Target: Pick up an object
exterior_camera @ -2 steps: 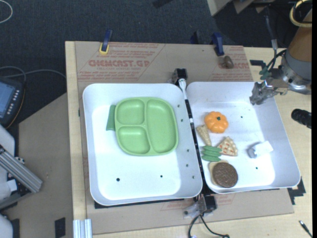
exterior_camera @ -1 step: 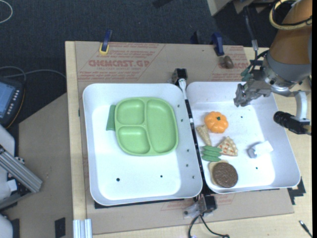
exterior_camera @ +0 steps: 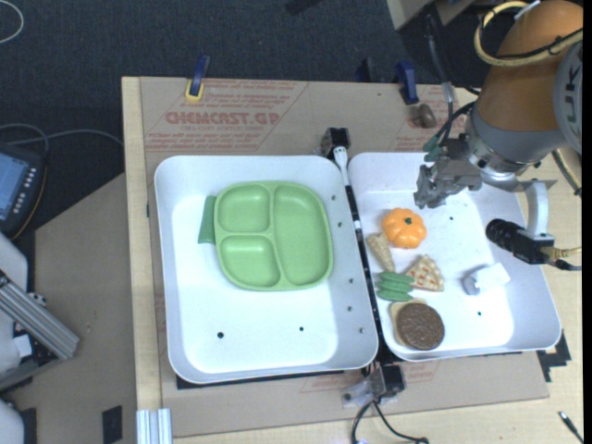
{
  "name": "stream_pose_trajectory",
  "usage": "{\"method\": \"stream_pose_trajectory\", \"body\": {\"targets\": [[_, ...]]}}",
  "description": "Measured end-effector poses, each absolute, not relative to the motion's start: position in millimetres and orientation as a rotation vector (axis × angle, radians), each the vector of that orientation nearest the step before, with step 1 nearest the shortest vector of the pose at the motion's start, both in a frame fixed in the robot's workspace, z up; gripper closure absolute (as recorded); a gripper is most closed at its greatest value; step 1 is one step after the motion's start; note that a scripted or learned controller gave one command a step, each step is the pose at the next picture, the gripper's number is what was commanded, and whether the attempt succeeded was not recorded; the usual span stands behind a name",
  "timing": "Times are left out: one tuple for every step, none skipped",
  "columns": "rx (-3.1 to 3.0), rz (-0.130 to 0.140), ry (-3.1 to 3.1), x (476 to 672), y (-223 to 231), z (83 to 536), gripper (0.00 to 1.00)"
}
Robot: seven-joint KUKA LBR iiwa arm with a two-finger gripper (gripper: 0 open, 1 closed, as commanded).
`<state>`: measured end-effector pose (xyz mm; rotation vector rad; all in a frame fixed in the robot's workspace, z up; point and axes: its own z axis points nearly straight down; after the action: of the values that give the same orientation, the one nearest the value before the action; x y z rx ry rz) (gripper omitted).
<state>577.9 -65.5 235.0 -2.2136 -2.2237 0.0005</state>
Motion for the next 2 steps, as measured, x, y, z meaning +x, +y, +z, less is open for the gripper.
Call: {"method": "stream_pose_trajectory", "body": {"targets": [[-2.212, 0.0, -2.224, 563.9, -16, 242, 1.0], [-2.216, 0.003, -2.221, 540.0, 29, 232, 1.0]]}}
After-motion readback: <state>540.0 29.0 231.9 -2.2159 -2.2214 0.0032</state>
